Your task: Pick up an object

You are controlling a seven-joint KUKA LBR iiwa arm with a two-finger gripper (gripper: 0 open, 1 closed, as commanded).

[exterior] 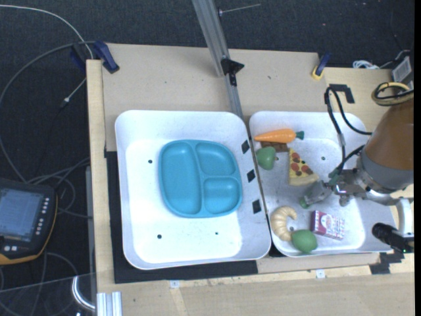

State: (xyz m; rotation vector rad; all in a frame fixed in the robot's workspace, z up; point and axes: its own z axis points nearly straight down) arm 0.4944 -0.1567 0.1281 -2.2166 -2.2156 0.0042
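Gripper [320, 193] low in the right bin [348, 127], just below the pizza slice [300, 168]. Carrot [276, 135] and green pepper [266, 157] sit up top; croissant [284, 220], green fruit [303, 240] and red packet [327, 225] lie near the front edge. Blue divided plate [199, 178] in the left bin [131, 143].

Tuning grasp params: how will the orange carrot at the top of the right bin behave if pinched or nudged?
The carrot looks like a smooth moulded toy, so probably stiff and light. Its tapered, rounded body lies flat on the right bin, so a side push would likely roll or pivot it. The glossy surface may slip from a pinch near the thin tip; the thicker end by the green top seems safer.
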